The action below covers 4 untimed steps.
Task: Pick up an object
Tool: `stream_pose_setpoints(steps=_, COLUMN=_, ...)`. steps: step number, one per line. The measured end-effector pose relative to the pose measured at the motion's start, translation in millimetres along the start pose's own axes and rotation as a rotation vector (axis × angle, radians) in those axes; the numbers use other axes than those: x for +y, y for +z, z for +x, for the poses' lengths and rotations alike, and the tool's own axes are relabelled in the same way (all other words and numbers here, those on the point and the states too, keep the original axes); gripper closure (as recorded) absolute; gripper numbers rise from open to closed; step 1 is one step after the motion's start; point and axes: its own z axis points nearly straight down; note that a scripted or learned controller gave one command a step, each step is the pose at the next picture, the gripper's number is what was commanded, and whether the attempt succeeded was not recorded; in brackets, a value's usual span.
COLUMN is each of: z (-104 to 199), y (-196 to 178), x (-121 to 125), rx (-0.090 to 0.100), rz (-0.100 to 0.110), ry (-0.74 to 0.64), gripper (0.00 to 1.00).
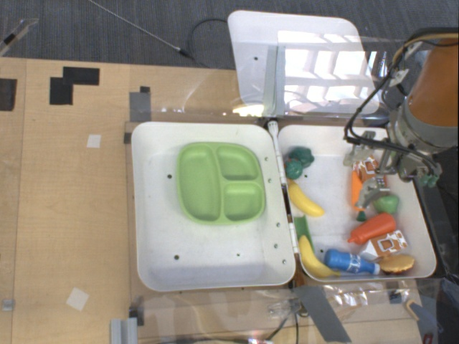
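- Green divided plate (219, 183) lies in the middle of the left bin (154, 264), flat, with three compartments facing up.
- Grey arm (423, 99) with its orange band reaches in from the right, over the upper part of the right bin (333, 138).
- Its gripper (376, 189) hangs low over the bin's right side, just above a thin orange carrot (356, 188) and a small green vegetable (388, 204) — whether the jaws are open or closed cannot be told, and nothing is seen gripped between them.
- Below those lie a fat orange carrot (371, 228), a small printed carton (389, 244) and a brown bun (396, 264), close together.
- Along the bin's left wall: a dark green broccoli (297, 160), one banana (305, 201), a second banana (313, 259) — a blue bottle (351, 262) touches that one.
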Motion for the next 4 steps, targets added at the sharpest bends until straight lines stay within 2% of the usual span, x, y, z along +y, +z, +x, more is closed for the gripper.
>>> stream_pose_setpoints(steps=1, z=-48, y=126, x=-27, rx=0.012, rz=-0.004, ry=-0.116, gripper=0.0)
stream_pose_setpoints(steps=2, z=-69, y=172, x=-46, rx=-0.002, rz=-0.001, ry=-0.065, gripper=0.0)
stream_pose_setpoints(steps=3, z=-74, y=178, x=-50, rx=-0.005, rz=0.0, ry=-0.117, gripper=0.0)
stream_pose_setpoints(steps=4, z=-74, y=178, x=-67, rx=-0.008, rz=0.001, ry=-0.282, gripper=0.0)
